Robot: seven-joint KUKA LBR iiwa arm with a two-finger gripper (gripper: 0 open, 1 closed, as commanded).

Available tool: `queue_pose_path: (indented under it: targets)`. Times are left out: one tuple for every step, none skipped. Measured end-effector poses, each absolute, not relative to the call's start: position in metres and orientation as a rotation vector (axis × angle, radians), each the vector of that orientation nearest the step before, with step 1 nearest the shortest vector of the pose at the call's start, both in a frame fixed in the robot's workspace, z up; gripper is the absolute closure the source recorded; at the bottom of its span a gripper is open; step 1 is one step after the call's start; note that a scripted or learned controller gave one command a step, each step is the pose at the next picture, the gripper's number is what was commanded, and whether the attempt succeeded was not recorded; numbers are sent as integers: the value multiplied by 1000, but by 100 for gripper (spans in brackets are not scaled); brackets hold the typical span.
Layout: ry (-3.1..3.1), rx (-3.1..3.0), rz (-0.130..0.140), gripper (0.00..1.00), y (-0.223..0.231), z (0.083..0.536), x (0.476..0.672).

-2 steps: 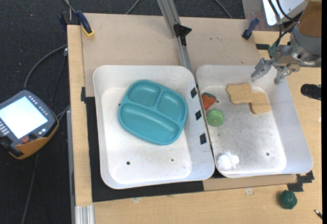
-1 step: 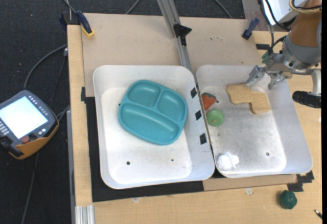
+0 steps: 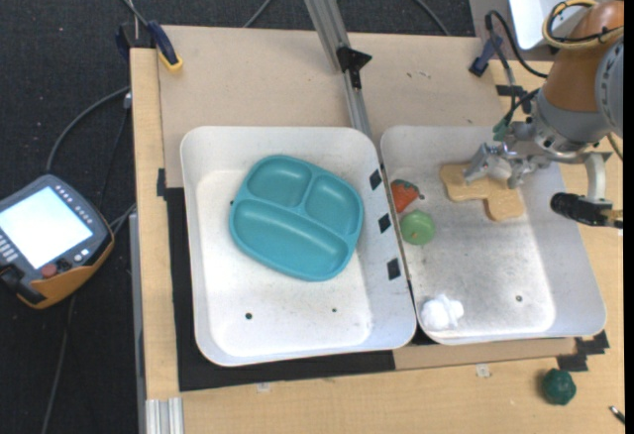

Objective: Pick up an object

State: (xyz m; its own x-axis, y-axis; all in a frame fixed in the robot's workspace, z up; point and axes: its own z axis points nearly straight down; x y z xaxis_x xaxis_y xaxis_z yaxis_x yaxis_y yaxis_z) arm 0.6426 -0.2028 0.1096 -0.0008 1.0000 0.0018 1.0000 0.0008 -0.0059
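Over the right bin (image 3: 570, 308), near its far edge, the gripper (image 3: 500, 164) hangs low above a tan wooden piece (image 3: 482, 190), w/ the arm coming in from the right. Can't tell if it's open or closed; the angle and metal clutter hide that, and nothing is visibly gripped.

Key relation: the tan piece lies right under and slightly toward the near side of the gripper, touching or nearly so in this view. It looks L-shaped, long axis running roughly left-right across the bin, w/ a short leg pointing to the near-right. My read: it's the likeliest pick target, so the next move probably needs a short straight drop, w/ the jaws set across the narrow width, not along the length.

Containers:
- Right bin: tan piece at far side; red-orange object (image 3: 404, 194) and green ball (image 3: 417, 228) close together by the left wall; white crumpled item (image 3: 442, 311) at the near-left corner.
- Left bin (image 3: 213, 323): teal divided plate (image 3: 296, 216), lying flat, nothing in its compartments.

Outside the bins: a dark green ball (image 3: 558, 385) on the bench (image 3: 248, 75) near the right bin's near corner; a handheld pendant (image 3: 45, 239) on the floor at far left.
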Motion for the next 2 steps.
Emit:
queue_pose_path:
  targets:
    - [-2232,-2225,-12,0,-203,95,649]
    - [-2240,-2229,-20,100,-203,110,651]
